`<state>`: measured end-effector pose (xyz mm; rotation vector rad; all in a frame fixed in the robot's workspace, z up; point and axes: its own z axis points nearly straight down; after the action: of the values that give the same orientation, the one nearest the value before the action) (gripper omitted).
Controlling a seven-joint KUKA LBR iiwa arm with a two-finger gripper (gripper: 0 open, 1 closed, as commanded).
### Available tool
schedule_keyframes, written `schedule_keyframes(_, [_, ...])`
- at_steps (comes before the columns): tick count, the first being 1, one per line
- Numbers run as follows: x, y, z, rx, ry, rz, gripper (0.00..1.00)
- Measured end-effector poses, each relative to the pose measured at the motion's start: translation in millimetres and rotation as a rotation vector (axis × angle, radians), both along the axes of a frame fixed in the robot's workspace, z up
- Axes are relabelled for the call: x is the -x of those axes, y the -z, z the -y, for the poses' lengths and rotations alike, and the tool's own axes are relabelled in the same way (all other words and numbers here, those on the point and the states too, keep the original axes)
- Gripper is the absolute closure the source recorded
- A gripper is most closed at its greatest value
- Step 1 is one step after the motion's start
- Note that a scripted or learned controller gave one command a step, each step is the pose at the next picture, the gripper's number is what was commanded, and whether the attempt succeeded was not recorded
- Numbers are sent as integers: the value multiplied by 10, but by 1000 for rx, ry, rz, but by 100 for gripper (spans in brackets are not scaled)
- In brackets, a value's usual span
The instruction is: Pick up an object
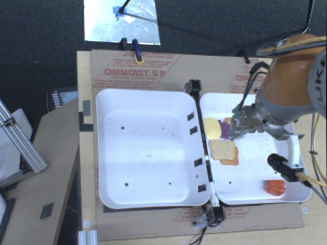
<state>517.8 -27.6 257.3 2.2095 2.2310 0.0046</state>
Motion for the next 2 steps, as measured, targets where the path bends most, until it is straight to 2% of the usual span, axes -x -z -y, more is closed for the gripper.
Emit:
schedule_keyframes(1, [176, -100, 920, 4, 17, -1, 100])
schedule_keyframes(2, [-23, -604, -257, -2, -5, 4, 100])
